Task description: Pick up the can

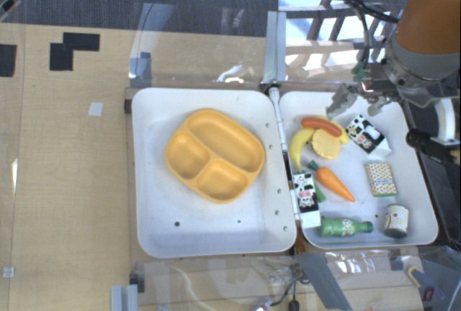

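Note:
The can (395, 219) is small and grey-white with a dark top, standing in the near right corner of the right bin (425, 230). My gripper (358, 104) hangs over the far part of that bin, well behind the can and a little to its left. Its fingers (338, 101) are spread open with nothing between them. The grey arm with its orange band (434, 0) comes in from the upper right.
Around the can lie a green bottle (344, 227), a cracker box (379, 178) and a carrot (335, 183). Below the gripper are a cow-print carton (364, 133), a sausage (322, 127) and a banana (297, 146). A yellow divided plate (215, 155) sits in the left bin (155, 230).

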Tool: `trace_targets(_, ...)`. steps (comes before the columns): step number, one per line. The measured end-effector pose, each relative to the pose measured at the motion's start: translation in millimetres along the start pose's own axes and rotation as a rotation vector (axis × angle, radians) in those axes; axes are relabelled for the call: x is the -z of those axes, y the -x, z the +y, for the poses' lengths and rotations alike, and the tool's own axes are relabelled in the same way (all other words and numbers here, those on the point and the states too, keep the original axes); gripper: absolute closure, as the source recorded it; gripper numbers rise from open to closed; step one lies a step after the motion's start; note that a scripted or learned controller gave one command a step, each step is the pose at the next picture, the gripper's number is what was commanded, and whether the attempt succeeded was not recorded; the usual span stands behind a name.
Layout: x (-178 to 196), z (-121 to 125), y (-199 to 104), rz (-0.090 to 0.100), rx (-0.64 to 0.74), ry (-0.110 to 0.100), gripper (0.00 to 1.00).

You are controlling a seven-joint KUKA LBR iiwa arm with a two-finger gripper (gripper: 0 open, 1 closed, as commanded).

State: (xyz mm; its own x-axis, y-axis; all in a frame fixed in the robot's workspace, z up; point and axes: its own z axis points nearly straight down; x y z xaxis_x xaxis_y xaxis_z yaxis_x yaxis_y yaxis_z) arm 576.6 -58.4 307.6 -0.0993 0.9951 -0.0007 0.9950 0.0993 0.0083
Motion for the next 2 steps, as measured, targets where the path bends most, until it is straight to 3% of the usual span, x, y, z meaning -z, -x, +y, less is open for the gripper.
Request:
trace_targets(1, 123.0, 42.9, -27.1, -0.001, -0.088, 0.001, 0.00)
trace_targets(2, 134.4, 44.3, -28.8, -0.002, -0.077, 0.007, 1.00)
